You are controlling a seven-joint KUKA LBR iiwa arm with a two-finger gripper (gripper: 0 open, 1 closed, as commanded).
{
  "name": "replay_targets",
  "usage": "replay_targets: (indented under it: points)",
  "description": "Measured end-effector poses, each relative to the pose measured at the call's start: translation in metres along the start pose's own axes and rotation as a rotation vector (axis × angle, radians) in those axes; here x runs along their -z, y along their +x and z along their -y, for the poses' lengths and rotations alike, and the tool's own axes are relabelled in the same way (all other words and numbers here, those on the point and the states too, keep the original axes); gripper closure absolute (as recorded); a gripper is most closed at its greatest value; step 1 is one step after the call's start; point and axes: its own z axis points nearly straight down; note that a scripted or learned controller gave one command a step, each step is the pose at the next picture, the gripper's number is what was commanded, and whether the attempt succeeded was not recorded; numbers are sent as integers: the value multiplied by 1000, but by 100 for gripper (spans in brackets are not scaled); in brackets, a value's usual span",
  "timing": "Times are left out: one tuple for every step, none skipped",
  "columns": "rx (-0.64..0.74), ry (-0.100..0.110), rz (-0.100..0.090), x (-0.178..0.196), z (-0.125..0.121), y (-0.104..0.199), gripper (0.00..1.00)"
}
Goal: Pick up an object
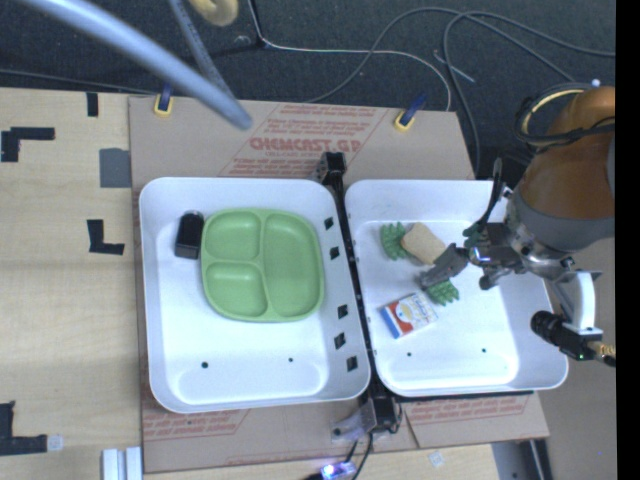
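Two shallow white plastic bins sit side by side on a sheet of brown cardboard (300,133) printed with red lettering. The left bin (170,368) holds a pale green divided plate (263,265) with three compartments and rounded corners, and a small black block (189,235) just beside the plate's left edge. In the right bin (500,368) lies a loose cluster: a tan, rounded wedge (424,243) (it looks like a sponge or piece of bread) touching a spiky green toy (395,240) on its left, a second bristly green piece (441,292) below it, and a small flat carton (408,315) in white, blue and red, lying tilted. The gripper (447,265) reaches in from the right over this cluster, its grey fingers down near the tan wedge and lower green piece; whether they are spread or closed on anything cannot be told. Thin cables (400,38) trail across the dark floor above.
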Motion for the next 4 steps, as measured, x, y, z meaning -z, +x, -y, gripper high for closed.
replay_targets:
  points:
    - [4,-12,2,6,-2,0,0]
    - [3,-8,1,-50,5,8,0]
    - [3,-8,1,-94,7,12,0]
    - [3,-11,2,-147,7,13,0]
